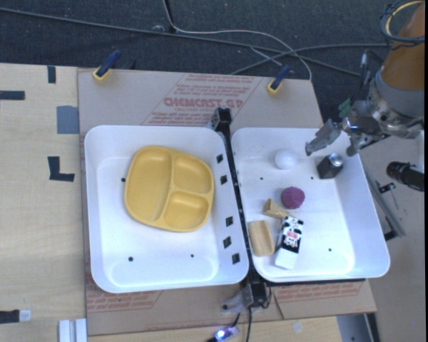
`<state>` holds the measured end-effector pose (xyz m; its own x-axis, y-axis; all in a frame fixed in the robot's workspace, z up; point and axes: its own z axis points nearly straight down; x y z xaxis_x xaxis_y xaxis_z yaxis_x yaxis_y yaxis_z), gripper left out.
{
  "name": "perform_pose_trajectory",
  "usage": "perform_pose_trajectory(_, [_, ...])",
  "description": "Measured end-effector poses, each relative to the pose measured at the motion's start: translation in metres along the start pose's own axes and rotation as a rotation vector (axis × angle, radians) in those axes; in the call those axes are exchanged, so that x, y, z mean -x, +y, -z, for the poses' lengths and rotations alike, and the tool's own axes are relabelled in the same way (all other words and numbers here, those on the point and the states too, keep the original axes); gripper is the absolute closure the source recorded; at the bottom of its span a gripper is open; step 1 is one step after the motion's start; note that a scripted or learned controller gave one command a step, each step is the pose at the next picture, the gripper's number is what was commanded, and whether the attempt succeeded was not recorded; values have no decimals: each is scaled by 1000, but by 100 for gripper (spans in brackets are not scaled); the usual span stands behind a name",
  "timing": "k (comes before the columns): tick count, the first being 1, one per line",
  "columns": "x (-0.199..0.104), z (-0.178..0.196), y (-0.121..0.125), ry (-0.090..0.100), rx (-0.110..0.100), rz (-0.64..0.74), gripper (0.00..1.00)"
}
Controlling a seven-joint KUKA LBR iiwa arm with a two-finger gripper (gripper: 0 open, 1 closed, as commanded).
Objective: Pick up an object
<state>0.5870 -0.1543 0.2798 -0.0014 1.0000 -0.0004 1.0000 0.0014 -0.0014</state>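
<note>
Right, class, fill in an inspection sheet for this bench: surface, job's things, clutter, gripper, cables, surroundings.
Surface: two white bins side by side, left bin and right bin, on a cardboard sheet.
Job's things: in the right bin, white ball, purple ball, tan block, cow-print carton, small tan piece.
Clutter: yellow divided plate in the left bin.
Gripper: gripper over the right bin's far right corner, holding nothing visible.
Cables: cables across the dark floor.
Surroundings: two yellow clamps.
</note>
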Motion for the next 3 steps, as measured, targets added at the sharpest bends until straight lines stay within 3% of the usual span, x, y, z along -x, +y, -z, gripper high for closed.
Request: perform_pose_trajectory(3, [-8,-171,11,0,-7,0,0])
